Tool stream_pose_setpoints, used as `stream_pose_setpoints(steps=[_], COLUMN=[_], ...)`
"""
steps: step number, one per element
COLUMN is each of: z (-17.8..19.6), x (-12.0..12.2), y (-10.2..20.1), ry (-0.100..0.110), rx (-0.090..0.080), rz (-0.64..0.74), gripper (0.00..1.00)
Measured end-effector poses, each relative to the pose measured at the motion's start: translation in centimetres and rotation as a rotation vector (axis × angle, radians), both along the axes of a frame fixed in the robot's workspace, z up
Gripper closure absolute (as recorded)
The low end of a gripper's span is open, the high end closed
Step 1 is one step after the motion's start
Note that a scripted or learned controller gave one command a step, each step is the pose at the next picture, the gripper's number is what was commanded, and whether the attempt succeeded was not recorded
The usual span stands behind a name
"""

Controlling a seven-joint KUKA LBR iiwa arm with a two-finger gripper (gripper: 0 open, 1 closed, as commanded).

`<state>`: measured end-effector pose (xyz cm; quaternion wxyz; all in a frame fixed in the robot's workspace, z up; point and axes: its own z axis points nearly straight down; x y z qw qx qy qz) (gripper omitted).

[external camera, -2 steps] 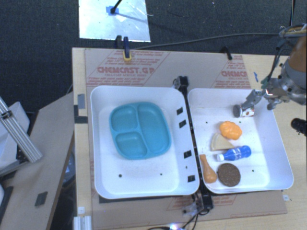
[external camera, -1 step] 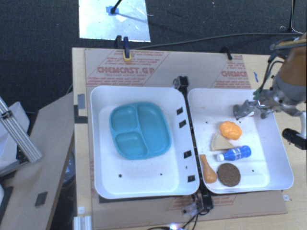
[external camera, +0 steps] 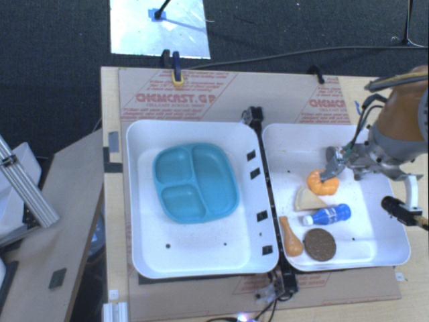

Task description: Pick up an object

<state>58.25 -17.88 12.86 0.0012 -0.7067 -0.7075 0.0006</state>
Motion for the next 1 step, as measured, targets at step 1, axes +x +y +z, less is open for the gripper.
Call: stream_pose_setpoints(steps=[1], z=[1.47], x=[0.24], y=[-0.06], ry=[-0.008], rx=[-0.002], rz=[0.001], gripper=[1.00])
